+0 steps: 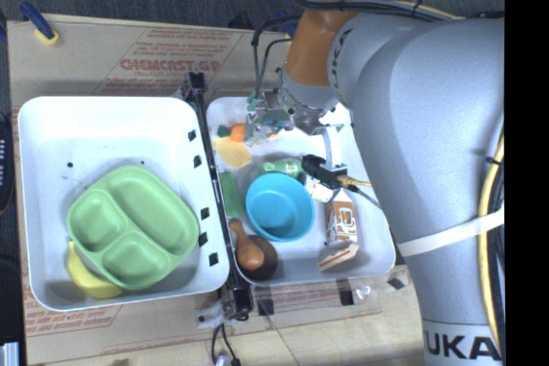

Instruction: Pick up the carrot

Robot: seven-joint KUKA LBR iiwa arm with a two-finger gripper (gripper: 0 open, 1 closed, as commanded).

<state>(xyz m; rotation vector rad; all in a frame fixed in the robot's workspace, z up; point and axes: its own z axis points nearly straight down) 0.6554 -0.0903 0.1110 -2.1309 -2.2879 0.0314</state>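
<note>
The carrot [236, 132] shows as a small orange piece in the far left corner of the right bin [374, 263], partly hidden by the gripper. My gripper [261, 123] hangs low in that corner, just to the right of the carrot and very close to it. Whether it touches the carrot is unclear. The grey arm with its orange band [313, 39] covers the far right part of the bin.
The right bin also holds a yellow piece [232, 154], a green packet [281, 167], a blue bowl [279, 207], a small carton [341, 234] and a brown object [252, 254]. A green divided plate [133, 223] lies in the left bin [51, 124] over a yellow item [88, 279].
</note>
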